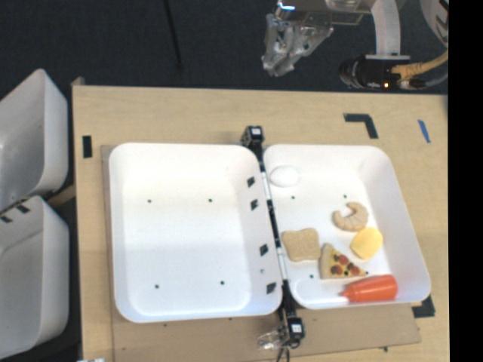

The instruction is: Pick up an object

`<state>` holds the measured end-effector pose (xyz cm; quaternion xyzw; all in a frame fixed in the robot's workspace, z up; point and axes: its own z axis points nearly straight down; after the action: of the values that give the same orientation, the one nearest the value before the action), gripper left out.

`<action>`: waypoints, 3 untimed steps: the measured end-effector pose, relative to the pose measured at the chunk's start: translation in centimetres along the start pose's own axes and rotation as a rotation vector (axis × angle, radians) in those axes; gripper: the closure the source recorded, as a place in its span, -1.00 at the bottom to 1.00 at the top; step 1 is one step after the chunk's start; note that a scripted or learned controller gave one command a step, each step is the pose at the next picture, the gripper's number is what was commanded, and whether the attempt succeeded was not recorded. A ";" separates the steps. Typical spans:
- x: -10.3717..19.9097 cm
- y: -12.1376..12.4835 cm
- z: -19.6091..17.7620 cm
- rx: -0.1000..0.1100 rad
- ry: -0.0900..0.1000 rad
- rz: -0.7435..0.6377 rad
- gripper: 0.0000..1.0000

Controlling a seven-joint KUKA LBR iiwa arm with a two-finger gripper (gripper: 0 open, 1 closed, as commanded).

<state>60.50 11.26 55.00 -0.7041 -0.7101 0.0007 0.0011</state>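
Orange carrot (370,289) lying flat, front rim of right bin (392,176).

Even, bright overhead light is noted. The left bin (181,232) is partly washed out, with a brighter band across its lower half. Soft, short shadows are seen along the bin rims. The dark floor beyond the desk (90,119) is underexposed. The pincer (287,47) is rendered slightly blurred. Overall sharpness is low, with mild graininess.
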 end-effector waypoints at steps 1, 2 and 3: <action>6.2 -2.3 0.1 0.001 -0.001 0.001 1.00; 11.2 -5.3 0.0 0.001 -0.002 0.002 1.00; 5.9 -6.1 18.9 0.017 -0.009 0.013 1.00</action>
<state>54.28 17.16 36.13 -0.7087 -0.7054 0.0098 0.0037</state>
